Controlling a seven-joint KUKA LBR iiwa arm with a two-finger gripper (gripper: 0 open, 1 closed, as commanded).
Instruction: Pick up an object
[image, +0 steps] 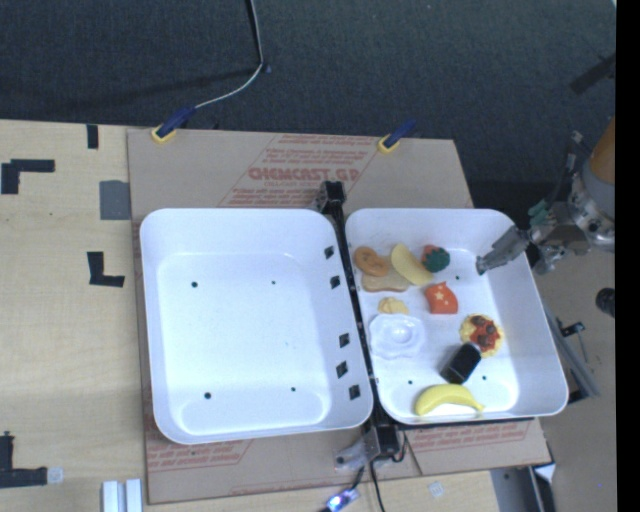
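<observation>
Two white bins (240, 225) on cardboard (300, 165) printed "CHEMCAST GP"; hand (500, 255) state unclear, over right bin.

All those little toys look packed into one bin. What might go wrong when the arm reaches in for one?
The toys crowd the right bin: the long yellow piece touches the tan piece, so the gripper could nudge a neighbour or close on two. The banana lies against the bin's near wall, which may block a finger.

Gripper (497, 260) low, angled leftward
</observation>
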